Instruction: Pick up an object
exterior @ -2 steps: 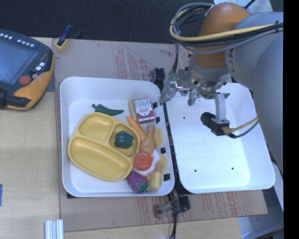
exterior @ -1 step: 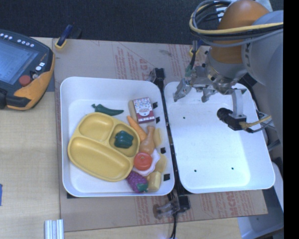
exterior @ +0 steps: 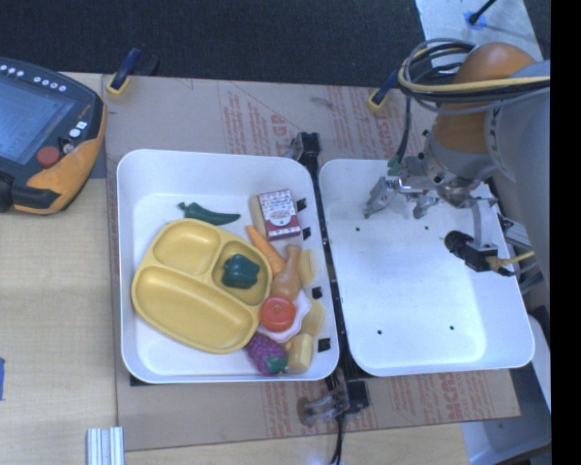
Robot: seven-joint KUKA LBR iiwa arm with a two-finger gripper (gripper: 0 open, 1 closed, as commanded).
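The toys lie in the left bin [exterior: 136, 260]: a yellow plastic divided plate [exterior: 189, 289] with a dark green pepper [exterior: 240, 271] on it, and along the bin's right edge a small red box [exterior: 279, 213], an orange carrot [exterior: 264, 248], a round tomato [exterior: 278, 313] and purple grapes [exterior: 265, 354]. The gripper [exterior: 399, 198] hangs over the right bin [exterior: 416, 298], near its far edge, metal fingers spread and pinching nothing.
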